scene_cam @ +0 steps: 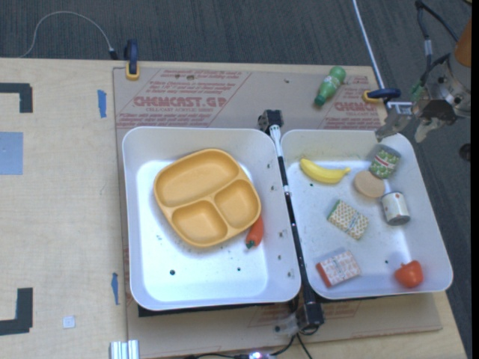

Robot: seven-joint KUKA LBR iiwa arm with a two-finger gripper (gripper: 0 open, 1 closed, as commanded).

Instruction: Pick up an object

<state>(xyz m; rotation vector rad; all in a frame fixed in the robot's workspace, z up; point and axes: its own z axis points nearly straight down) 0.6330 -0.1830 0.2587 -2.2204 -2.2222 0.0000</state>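
Wooden bench; arm's jaws hang spread above right bin's far corner.

Single fixed camera — mounted above the bench, angled downward, wide framing; takes in left bin and right bin whole.

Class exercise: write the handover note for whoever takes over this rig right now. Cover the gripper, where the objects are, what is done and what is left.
Gripper: above the right bin's far right corner, holding nothing.
Right bin: banana, green can, tan disc, silver can, patterned box, red-edged box, tomato.
Left bin: yellow tray, carrot.
Green bottle lies outside on the board.
Done: nothing picked.
Left: grasp and lift one object.
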